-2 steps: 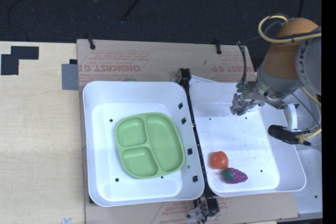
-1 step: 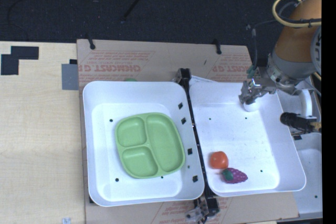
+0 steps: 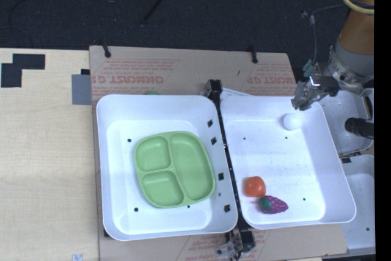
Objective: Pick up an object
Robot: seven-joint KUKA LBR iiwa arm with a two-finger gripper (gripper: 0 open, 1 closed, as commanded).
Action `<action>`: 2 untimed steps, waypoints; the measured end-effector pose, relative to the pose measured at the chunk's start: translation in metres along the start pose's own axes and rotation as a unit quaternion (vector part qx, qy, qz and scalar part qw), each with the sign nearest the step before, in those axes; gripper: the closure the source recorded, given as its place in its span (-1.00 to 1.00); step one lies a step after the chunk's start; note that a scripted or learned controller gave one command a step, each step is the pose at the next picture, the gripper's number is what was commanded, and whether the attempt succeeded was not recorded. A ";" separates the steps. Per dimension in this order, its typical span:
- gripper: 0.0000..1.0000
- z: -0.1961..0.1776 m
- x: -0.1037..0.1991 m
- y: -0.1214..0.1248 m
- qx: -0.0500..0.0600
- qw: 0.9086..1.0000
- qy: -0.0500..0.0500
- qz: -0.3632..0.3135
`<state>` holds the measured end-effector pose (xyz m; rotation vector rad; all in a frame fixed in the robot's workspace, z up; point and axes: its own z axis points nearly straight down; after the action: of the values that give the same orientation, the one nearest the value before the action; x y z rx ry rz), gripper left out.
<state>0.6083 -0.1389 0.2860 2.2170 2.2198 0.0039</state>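
Glossy green three-compartment plate (image 3: pixel 174 169) is lying flat in the left bin (image 3: pixel 116 131), rounded orange toy (image 3: pixel 255 186) and bumpy purple grape bunch (image 3: pixel 272 205) are touching at the right bin's (image 3: pixel 330 192) near edge, smooth white ball (image 3: pixel 292 121) is sitting just below the hand (image 3: pixel 303 99) at the far corner.

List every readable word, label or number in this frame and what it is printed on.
Red print on the cardboard sheet behind the left bin: upside down and blurred, not reliably readable.
A second red print behind the right bin: same lettering, partly cut off, unreadable.
Red print at the cardboard's front edge: too small to read.
Nothing else carries text.
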 end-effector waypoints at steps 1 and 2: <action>1.00 -0.002 0.000 0.000 0.003 1.000 0.001 -0.002; 1.00 0.005 0.050 0.005 0.004 1.000 0.002 -0.001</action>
<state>0.6130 -0.0891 0.2813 2.2198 2.2280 -0.0011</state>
